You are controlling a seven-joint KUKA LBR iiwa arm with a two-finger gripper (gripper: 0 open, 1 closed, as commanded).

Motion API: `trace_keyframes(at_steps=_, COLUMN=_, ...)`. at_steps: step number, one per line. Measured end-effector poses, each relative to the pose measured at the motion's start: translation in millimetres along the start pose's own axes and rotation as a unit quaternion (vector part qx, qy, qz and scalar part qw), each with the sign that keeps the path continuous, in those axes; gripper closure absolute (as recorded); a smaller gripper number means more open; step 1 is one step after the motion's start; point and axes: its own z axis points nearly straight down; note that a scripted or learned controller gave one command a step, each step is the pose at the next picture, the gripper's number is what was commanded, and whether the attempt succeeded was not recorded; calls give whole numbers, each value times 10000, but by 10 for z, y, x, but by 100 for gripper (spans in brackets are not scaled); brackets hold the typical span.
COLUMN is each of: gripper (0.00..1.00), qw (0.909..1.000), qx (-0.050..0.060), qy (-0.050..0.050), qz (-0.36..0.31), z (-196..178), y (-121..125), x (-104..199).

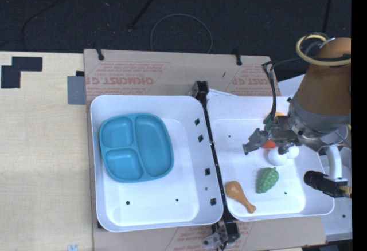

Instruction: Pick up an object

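My gripper [259,141] hangs low over the right bin [241,108], near its middle right. A small red-orange piece [269,144] sits right beside it, and a white rounded object [282,156] lies just below and to the right, partly under the wrist. I cannot tell whether either touches the gripper. A green bunch of grapes [267,179] lies nearer the front of the same bin. A tan toy drumstick [239,195] rests at the bin's front left.
The left bin [114,210] holds a blue divided plate [136,146]. A black divider [207,152] runs between the two bins. The arm's bulky grey and orange body [324,92] overhangs the right bin's right side.
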Motion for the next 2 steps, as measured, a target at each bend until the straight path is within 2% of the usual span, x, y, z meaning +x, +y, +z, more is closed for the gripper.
trace_keyframes(at_steps=1, gripper=0, qw=10000, qx=-58, qy=-4, qz=-8, z=-64, y=20, x=-3)
trace_keyframes(at_steps=2, gripper=0, qw=10000, qx=-36, qy=-1, qz=-6, z=383, y=-26, x=-4)
